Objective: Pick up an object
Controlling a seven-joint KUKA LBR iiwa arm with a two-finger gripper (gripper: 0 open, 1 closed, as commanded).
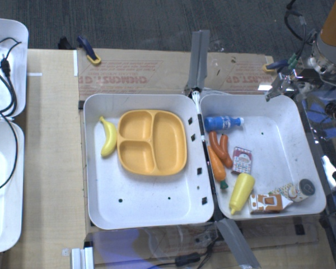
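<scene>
L bin (101, 206): yellow plate (152, 142) w/ banana (108, 137) beside it. R bin (308, 150): blue bottle (223, 123), carrots (217, 153), mustard bottle (241, 192), carton (280, 198). Gripper (280, 86) near R bin's far corner.

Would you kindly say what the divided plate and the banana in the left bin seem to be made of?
Divided plate: probably moulded plastic, matte yellow-orange, uniform colour with smoothly rounded compartment ridges. Banana: likely a plastic toy, evenly yellow, no blemishes, though real fruit cannot be ruled out.
</scene>
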